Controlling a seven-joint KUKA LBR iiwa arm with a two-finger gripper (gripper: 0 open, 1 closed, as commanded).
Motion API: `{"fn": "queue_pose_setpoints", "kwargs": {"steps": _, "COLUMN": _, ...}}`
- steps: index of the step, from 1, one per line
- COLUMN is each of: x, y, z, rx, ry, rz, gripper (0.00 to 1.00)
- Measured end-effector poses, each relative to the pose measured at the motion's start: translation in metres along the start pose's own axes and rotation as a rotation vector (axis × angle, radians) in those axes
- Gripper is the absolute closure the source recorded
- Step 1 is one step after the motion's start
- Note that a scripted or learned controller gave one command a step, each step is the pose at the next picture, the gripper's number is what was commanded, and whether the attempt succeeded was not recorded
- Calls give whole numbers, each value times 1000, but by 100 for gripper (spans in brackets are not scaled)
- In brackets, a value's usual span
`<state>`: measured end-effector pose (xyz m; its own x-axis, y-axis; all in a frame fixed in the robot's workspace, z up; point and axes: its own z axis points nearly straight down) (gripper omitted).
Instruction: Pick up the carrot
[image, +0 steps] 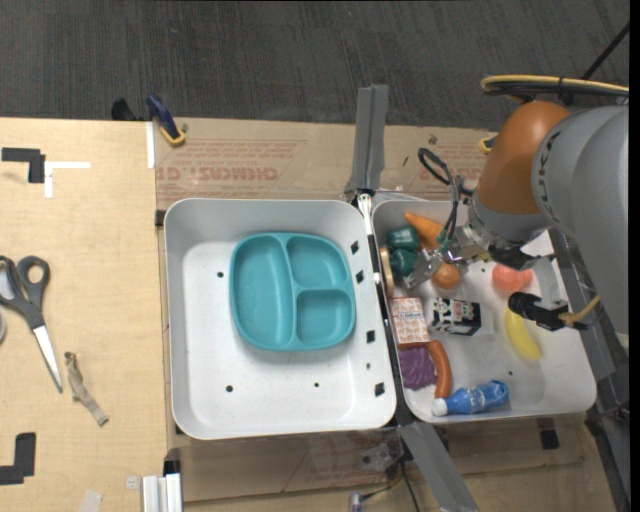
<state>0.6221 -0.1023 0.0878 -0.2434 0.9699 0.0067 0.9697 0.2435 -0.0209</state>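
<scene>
Carrot | lain in right bin, upper left corner, long axis slanted up-left to down-right | gripper placed just below-right of it, fingers parted, nothing grasped | orange ball seen under fingertips | short shift up-left judged needed.

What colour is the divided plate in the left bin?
Teal, shown plainly in the camera view: the divided plate.

carrot hemmed by teal cup, bin wall, open space mid-bin
</scene>
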Motion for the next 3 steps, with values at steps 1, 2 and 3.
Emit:
{"fn": "queue_pose_setpoints", "kwargs": {"steps": 1, "x": -1, "y": 0, "z": -9, "rx": -2, "ry": -5, "rz": -1, "gripper": 100}}
{"fn": "queue_pose_setpoints", "kwargs": {"steps": 2, "x": -17, "y": 10, "z": -4, "rx": -20, "ry": -4, "rz": 411, "gripper": 100}}
{"fn": "queue_pose_setpoints", "kwargs": {"steps": 3, "x": 41, "y": 36, "z": -104, "rx": -20, "ry": -2, "rz": 603, "gripper": 100}}
